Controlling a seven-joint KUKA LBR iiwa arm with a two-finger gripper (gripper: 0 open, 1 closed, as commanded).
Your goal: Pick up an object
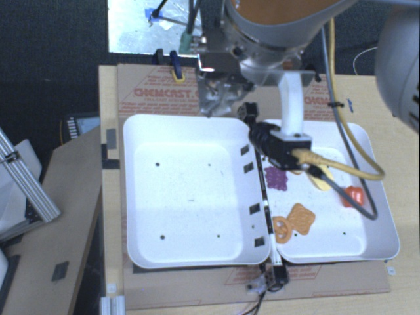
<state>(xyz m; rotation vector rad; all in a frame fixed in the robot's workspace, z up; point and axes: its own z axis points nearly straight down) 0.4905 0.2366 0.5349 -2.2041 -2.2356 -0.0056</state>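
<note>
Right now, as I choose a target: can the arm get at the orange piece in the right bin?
Probably yes: the orange piece lies uncovered near the front of the right bin, apart from the purple piece.

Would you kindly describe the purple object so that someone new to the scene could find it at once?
Start at the white bin on the view's right. The purple object lies near its inner wall, beside the other bin, about midway along. It is the only purple thing; its neighbours are a tan piece, a yellow piece and a red piece.
</note>
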